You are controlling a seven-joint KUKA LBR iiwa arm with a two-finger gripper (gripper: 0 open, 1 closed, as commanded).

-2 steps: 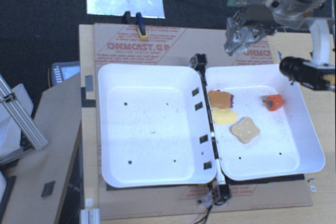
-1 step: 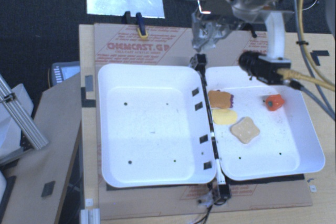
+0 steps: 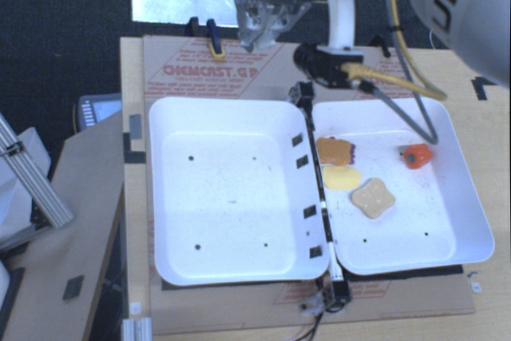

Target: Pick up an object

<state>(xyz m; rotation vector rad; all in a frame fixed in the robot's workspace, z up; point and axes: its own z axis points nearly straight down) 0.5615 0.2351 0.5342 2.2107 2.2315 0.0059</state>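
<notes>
Hovering beyond the bins, the gripper [image 3: 257, 40] carries nothing, jaw opening indiscernible; toast slice [image 3: 373, 198] and tomato [image 3: 416, 156] await pickup.

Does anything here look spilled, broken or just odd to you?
Nothing looks spilled or broken. All four small items, an orange-brown piece, a yellow piece, a tan toast-shaped piece and a red-orange piece, lie in the right bin. The hand hangs above the bench behind the bins.
</notes>
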